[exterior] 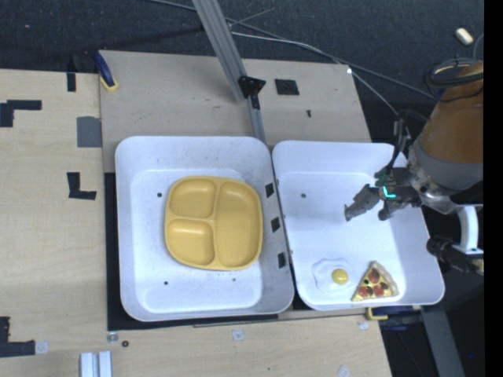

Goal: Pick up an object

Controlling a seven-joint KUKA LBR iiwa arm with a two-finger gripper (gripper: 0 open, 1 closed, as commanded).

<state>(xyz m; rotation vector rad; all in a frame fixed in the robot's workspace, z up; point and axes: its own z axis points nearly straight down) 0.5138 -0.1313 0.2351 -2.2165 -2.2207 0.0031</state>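
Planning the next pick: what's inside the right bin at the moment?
The right bin holds a fried egg toy and a pizza slice toy side by side near its front edge. The gripper hangs above its middle, covering a patch of floor.

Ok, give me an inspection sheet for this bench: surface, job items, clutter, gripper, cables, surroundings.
Surface: wooden bench with dark tape marks, bearing left bin and right bin.
Job's things: yellow divided plate in left bin; fried egg and pizza slice side by side at right bin's near edge.
Clutter: nothing seen.
Gripper: gripper over right bin, apart from the food.
Cables: thin cables behind the bench.
Surroundings: dark floor.
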